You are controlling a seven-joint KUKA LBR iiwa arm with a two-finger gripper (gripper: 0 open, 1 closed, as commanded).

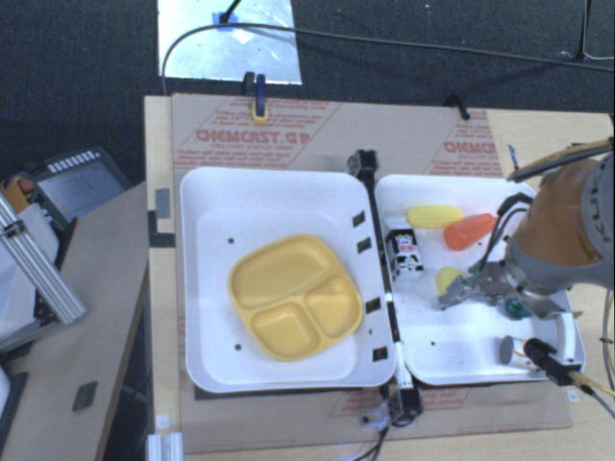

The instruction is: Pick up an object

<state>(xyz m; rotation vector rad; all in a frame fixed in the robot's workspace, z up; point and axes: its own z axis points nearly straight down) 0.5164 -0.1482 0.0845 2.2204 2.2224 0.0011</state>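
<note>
- Fingers of the gripper (455,298): I cannot tell from this slanted view whether they are apart or together. They read as one grey wedge low in the right bin (452,358), and I see nothing between them.
- The nearest candidate is the small yellow piece (448,279), just beside the tip on its upper side. I judge that to be the target, though nothing is held yet.
- My main worry is that the tip sits beside the piece rather than over it. A close from here could nudge it away or pinch only an edge, and it would drop out on the lift.
- The piece looks small and rounded, so I'd expect it to roll or squirt sideways under an off-centre squeeze.
- A teal object (517,307) lies partly under the wrist, so a sideways correction could drag it along.
- Also in that bin are a long yellow item (434,216) and an orange item (469,230) near the far wall, a black-and-white block (405,251) by the divider, and a grey bit (505,350) near the front. All lie apart from the tip.
- The left bin (197,257) holds a yellow divided tray (293,296), well apart and no obstacle.
</note>
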